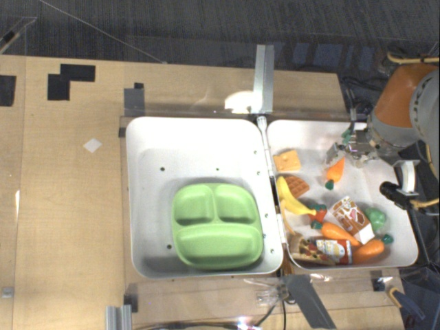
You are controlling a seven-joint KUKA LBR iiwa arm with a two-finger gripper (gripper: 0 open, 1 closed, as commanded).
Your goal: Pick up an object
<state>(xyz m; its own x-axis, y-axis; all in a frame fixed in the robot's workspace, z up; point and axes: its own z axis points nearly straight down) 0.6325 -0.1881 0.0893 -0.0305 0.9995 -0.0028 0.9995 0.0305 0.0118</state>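
Pincer (347,150) sits low over the right bin (309,133), a small orange carrot (334,171) hanging just beneath its tip; whether it grips or is released, cannot tell (fingertips too small). Likely grasp-or-lift step; next move calls for a straight rise clear of the toy-food pile (337,236).

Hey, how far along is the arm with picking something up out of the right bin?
Done: the end effector has reached into the right bin, directly above a small carrot. In hand: the carrot hangs at its tip, but a firm grip isn't clear. Left: lifting it clear. The banana and waffle lie untouched, and the green tray sits in the left bin.
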